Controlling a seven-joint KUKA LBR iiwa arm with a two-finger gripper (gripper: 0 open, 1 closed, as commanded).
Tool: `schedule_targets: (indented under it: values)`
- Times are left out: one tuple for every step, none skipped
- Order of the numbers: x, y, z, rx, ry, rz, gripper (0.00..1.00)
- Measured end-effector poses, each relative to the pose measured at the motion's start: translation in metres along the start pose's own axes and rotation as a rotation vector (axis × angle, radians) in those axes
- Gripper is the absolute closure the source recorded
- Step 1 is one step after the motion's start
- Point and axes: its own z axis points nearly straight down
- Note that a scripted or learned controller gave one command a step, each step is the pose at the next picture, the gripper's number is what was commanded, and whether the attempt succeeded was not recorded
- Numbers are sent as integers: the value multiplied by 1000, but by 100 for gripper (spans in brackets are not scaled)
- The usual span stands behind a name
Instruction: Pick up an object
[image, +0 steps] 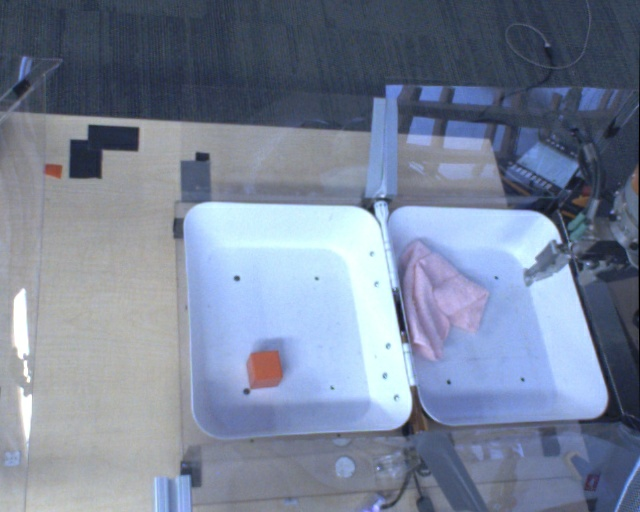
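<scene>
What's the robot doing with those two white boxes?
It's meant to pick something up, but it holds nothing yet. Its end effector hangs at the right edge of the right bin, away from the crumpled pink cloth lying at that bin's left side. A small orange block sits alone in the left bin.

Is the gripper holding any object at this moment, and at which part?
Nothing is held. The gripper is over the right bin's right edge, apart from the pink cloth; the orange block lies in the left bin.
</scene>
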Motion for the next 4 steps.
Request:
schedule_targets:
  values:
    - [-9,-26,-66,-7,-3,43,0]
    - [13,-55,100,1,1,36,0]
    - [59,18,162,-12,-3,-308,0]
    - [60,53,163,-7,0,0,0]
